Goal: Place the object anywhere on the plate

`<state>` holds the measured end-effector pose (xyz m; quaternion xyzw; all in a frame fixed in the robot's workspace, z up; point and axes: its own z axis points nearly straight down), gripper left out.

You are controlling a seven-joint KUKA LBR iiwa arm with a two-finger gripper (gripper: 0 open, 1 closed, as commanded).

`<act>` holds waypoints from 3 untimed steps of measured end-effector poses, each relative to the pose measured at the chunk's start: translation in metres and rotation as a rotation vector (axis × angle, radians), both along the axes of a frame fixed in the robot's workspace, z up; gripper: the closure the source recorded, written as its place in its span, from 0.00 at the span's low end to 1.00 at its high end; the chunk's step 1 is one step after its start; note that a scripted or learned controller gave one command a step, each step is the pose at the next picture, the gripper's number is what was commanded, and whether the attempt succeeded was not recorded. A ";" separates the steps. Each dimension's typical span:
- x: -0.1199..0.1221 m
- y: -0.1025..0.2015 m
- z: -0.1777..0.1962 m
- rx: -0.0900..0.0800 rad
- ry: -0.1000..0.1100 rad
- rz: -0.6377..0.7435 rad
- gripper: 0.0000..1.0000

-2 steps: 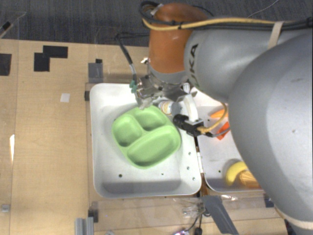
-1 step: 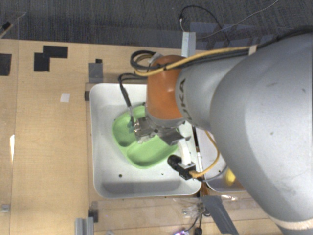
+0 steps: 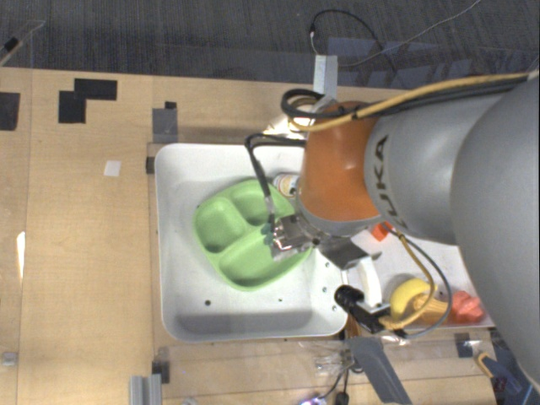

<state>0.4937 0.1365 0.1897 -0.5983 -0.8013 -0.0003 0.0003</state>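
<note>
While the grey arm [image 3: 439, 167] is reached in from the right across the wooden surface [image 3: 76, 251], its end effector [image 3: 283, 236] is seen poised over the right rim of the green divided plate [image 3: 245, 233], which is tilted in the left white bin [image 3: 181, 251]. Whether anything is carried cannot be told: the wrist and its orange band [image 3: 337, 175] are set directly above the tool, so its state is left hidden. No object can be made out resting in the plate's compartments. In the right bin [image 3: 477, 289], partly covered by the arm, a yellow banana-like toy [image 3: 409, 298] and an orange-red item [image 3: 464, 308] are seen lying close together. The low position over the plate is judged to suit a release there, though a delivery cannot be confirmed.
</note>
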 end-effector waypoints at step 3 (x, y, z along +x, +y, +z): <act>0.067 0.047 -0.035 0.000 0.000 0.229 1.00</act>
